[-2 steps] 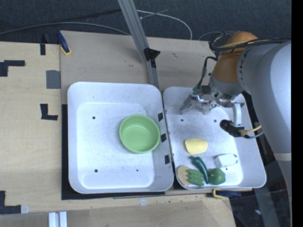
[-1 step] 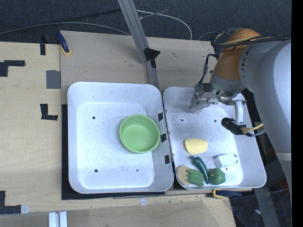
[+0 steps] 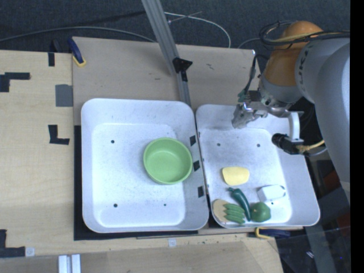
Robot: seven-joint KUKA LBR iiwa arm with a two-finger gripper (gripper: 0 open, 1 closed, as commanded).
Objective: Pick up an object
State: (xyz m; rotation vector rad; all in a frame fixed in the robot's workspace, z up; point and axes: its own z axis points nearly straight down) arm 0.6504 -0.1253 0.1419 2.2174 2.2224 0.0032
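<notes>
Gripper [image 3: 243,118]: we find it over the right shallow white bin's [image 3: 296,209] far rim; whether it is released or clenched we cannot tell.
Objects: yellow rounded block [image 3: 235,176], dark green pepper-like piece [image 3: 240,200], small white item [image 3: 272,193] cluster at the near end.
Open room: far half bare.
Left bin [image 3: 96,169]: round green bowl [image 3: 167,161], central.

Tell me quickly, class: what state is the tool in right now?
Tool: above the right bin's far edge, away from the objects; open or closed cannot be told.
</notes>
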